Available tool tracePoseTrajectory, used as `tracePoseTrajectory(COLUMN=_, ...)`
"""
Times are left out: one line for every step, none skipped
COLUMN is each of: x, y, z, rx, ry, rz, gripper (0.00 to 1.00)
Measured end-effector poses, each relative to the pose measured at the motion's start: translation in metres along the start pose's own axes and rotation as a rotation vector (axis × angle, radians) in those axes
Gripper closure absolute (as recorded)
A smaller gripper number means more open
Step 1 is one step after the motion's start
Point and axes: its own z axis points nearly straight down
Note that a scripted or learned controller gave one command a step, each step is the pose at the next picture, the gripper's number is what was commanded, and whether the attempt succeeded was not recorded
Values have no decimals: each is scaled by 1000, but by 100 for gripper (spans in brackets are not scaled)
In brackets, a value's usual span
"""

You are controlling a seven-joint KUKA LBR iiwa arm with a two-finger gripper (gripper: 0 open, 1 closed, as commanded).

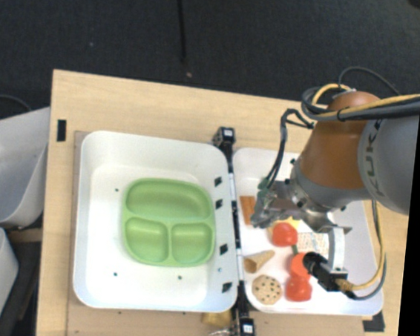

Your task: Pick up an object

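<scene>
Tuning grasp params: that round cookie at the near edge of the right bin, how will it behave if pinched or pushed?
The cookie looks like a flat disc lying on its face, so it will probably slide, not roll. Its low edge likely gives fingers little to pinch. It looks rigid and probably light.

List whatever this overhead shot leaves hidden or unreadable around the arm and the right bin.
- Gripper: finger state unreadable, too small and shadowed under the wrist.
- Right bin: its middle and right side covered by the arm.
- Orange piece: partly hidden, identity unclear.
- Red object: shape blurred.
</scene>
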Motion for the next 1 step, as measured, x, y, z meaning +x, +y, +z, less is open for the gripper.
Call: tracePoseTrajectory(x=-52, y=-34, z=-110, rx=-11, ry=-4, rz=-1, gripper=100)
